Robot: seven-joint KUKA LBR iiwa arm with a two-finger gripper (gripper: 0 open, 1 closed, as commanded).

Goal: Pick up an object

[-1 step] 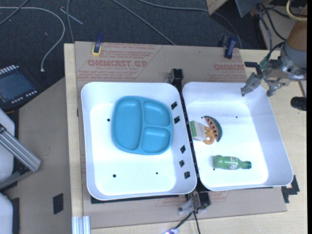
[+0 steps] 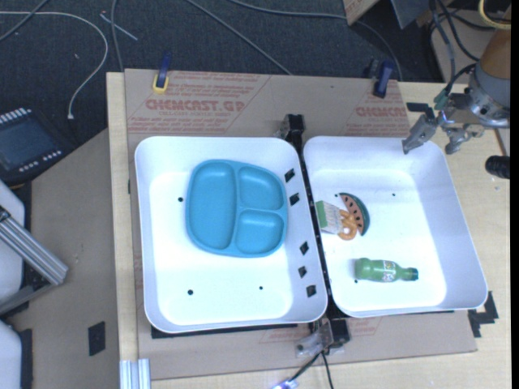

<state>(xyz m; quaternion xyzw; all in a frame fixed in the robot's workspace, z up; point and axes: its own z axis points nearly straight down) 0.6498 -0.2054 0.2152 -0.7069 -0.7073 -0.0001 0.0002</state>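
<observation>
Hovering gripper (image 2: 436, 136), jaws spread wide, holding nothing, over right bin (image 2: 462, 241) corner

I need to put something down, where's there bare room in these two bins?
Left bin: bare floor in front of the blue divided plate. Right bin: bare along the far side, near the claw. Crowded around the green bottle and small toy.

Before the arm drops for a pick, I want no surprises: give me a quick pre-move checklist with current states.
1. Gripper carries nothing: ok, fingers apart, nothing between them.
2. Gripper above a target: not ok, it sits at the right bin's far corner.
3. Green bottle free to grasp: ok, lying flat, apart from other things.
4. Small round toy free: cannot tell, it sits close by the left wall.
5. Blue plate out of the way: ok, in the left bin.
</observation>
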